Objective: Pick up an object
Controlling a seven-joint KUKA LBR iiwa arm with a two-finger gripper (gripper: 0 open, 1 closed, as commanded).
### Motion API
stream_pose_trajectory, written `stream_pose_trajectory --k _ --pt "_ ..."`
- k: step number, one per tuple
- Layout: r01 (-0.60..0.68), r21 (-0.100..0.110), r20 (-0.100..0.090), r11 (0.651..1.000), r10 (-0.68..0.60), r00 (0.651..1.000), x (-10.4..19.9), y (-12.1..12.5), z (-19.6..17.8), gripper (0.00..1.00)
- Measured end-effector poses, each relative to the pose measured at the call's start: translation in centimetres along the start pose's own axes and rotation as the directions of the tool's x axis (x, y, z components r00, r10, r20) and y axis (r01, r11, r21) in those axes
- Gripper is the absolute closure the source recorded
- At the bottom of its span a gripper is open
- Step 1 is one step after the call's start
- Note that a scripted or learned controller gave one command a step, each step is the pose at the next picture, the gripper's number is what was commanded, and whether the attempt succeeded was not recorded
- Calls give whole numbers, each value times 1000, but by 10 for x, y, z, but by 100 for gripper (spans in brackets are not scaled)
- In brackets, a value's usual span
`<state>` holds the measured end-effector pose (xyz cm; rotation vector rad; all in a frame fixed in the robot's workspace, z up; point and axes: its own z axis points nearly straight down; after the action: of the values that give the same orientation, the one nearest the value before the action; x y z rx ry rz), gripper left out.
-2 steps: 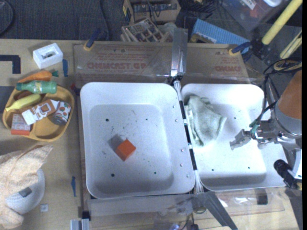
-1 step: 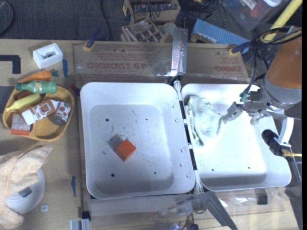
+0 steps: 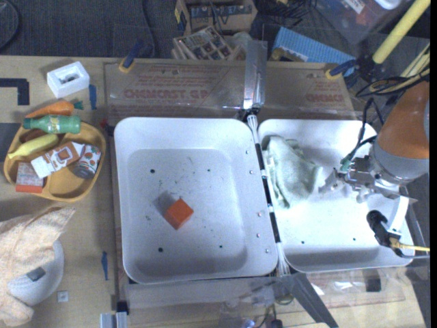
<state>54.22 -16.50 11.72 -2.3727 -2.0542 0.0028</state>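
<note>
An orange cube [image 3: 179,213] lies in the left bin [image 3: 136,142], a little below its middle. A crumpled pale green cloth [image 3: 290,169] sits in the right bin [image 3: 328,241], against its left wall. My gripper [image 3: 336,182] hangs over the right bin, just right of the cloth's edge, with the grey arm and its orange band [image 3: 408,130] behind it at the right. Nothing can be seen held in it.
A yellow bowl [image 3: 65,191] of toy food stands left of the bins, with a white box [image 3: 67,78] above it and a beige cloth [image 3: 31,251] below. Clear panels [image 3: 177,87] lie behind the bins. Cables trail at the arm's right.
</note>
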Motion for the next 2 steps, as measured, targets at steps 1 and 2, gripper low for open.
stream_pose_trajectory --k 1,2 --pt "282 -12 7 959 -282 959 11 85 29 0" --pt "286 -7 3 958 -286 958 88 115 11 0"
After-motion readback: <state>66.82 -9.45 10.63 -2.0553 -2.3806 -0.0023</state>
